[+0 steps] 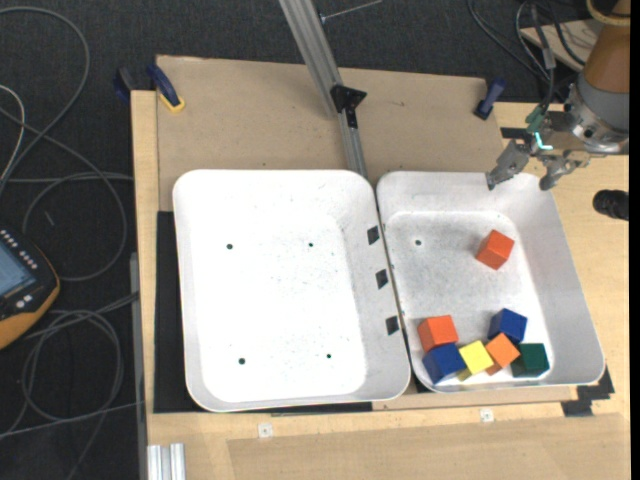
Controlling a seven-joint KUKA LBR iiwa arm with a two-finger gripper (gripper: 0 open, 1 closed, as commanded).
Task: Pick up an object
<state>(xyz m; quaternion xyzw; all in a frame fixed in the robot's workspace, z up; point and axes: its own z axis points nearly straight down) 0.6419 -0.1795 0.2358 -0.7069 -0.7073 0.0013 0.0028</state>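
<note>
While my two-finger gripper (524, 177) hangs spread wide, grasping nothing, over the right white bin's (565, 268) far rim, a lone orange cube (494, 249) sits just below.

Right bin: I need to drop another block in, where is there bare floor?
Bare floor lies in the right bin between the lone orange block and the divider-side wall. The near end is crowded with the block cluster.
</note>
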